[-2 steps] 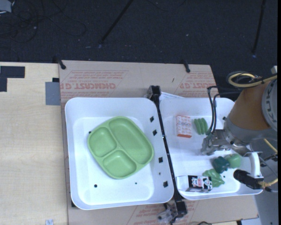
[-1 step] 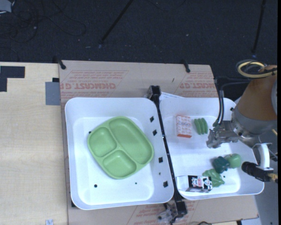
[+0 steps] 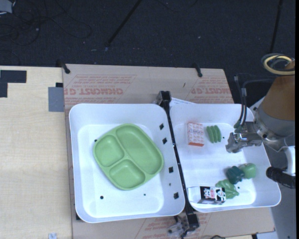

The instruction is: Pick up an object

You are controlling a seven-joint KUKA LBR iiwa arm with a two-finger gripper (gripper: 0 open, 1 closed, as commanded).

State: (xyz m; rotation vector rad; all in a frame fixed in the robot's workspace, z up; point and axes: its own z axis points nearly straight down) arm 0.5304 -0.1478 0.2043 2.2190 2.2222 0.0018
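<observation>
Bins sit side by side on a brown cardboard sheet (image 3: 139, 83), which lies over a pale wooden bench top (image 3: 25, 158). In the left bin (image 3: 84, 203) a green divided plate (image 3: 128, 156) with three compartments lies flat near the middle, turned at a slant. The right bin (image 3: 271, 193) holds the small objects: an orange-and-white packet (image 3: 195, 134) toward the far side, with a ribbed green piece (image 3: 213, 133) just beside it on its right; toward the near right, a dark teal toy (image 3: 234, 174) touching a lighter green one (image 3: 248, 171); and at the near edge a black-and-white carton (image 3: 212, 194) with another small green object (image 3: 229, 190) against its right end. The arm (image 3: 281, 108) reaches in from the right, its orange band above the wrist, and the gripper (image 3: 235, 144) hangs over the right part of the right bin, right of the ribbed green piece and on the far side of the teal toy. Whether its grip is wide or narrow cannot be told at this size, and nothing visible lies in it.
</observation>
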